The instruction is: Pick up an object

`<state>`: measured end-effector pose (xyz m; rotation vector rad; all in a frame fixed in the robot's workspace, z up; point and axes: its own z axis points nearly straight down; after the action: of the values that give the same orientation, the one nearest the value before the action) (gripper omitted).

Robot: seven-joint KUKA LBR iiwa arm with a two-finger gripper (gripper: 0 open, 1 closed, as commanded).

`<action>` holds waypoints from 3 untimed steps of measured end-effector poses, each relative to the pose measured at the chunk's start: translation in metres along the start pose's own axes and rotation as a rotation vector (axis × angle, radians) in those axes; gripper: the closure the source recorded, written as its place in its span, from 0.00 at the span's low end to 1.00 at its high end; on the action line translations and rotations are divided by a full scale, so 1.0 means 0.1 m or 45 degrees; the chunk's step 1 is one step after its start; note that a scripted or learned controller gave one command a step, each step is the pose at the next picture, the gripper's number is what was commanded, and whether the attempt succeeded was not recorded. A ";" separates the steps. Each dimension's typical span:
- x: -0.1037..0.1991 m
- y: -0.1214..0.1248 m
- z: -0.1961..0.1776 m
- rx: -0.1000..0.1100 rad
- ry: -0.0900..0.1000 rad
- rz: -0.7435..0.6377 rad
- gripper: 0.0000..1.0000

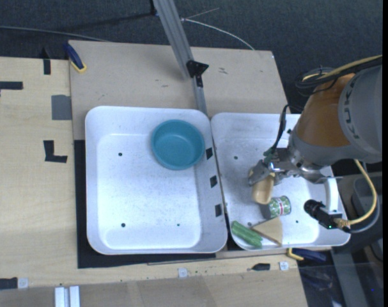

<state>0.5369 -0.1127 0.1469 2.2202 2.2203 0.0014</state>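
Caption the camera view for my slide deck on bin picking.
KUKA arm's pincer over a tan block in the right bin; blue bowl in the left bin.

Blue bowl (177, 144) in left bin (110, 190)

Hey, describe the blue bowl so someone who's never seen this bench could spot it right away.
Two white bins sit side by side; take the left bin, the one away from the arm. The blue bowl sits near its far edge, toward the divider between the bins. It is round, teal-blue, and alone in that bin, while the small items cluster in the right bin.
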 end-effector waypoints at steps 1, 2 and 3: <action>-0.03 0.01 -0.63 -0.004 -0.001 -0.002 1.00; -0.03 0.02 -1.13 -0.002 -0.001 -0.002 1.00; 0.59 -0.04 -1.02 0.006 0.002 -0.008 1.00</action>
<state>0.5322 -0.0538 0.2489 2.2160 2.2306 -0.0019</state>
